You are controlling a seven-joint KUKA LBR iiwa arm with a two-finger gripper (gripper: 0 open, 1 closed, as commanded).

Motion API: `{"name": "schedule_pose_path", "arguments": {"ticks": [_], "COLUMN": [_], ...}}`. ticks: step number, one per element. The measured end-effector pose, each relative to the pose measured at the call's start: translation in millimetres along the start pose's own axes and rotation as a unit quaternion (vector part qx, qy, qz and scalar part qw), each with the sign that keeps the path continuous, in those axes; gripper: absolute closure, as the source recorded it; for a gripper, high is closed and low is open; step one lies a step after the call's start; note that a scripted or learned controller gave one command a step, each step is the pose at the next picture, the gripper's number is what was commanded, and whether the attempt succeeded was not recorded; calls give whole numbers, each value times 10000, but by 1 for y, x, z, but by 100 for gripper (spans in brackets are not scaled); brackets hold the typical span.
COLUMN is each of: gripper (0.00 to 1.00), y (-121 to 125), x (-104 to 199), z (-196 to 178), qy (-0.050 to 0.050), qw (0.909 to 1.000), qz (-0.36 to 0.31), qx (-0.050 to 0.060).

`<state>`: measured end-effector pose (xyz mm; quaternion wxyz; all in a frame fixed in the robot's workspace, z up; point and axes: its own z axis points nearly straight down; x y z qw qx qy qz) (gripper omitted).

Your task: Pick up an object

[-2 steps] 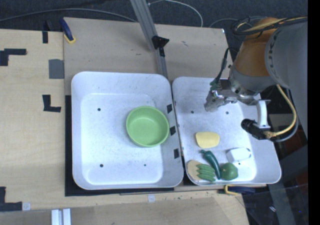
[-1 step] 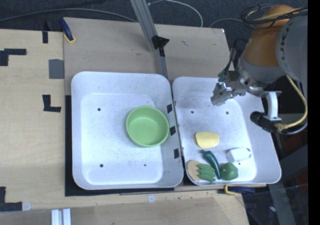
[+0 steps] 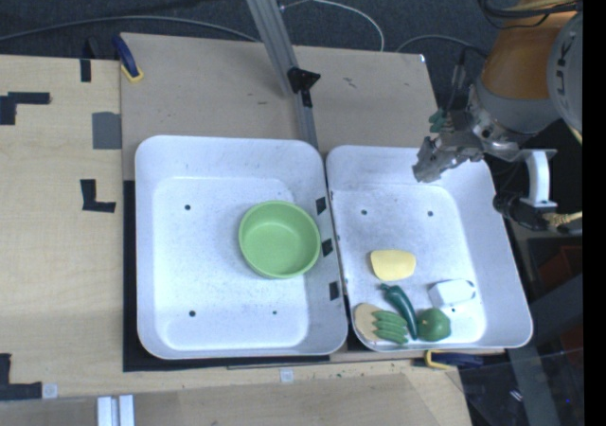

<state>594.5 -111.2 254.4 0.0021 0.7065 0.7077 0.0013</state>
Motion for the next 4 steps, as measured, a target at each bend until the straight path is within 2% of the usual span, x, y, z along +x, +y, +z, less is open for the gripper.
{"name": "schedule_pose_path", "arguments": {"ticks": [1,2,3,4], "gripper": [100,100,100,100], "y": [-21,-39,-48,-60], "x": [55,105,148,209], "z": [-2,15,20,27], "qy": [13,10,10,9], "qw": [10000,10000,10000,10000], "qz": [-23,-20,-19,-31], "qx": [31,47,43,43]}}
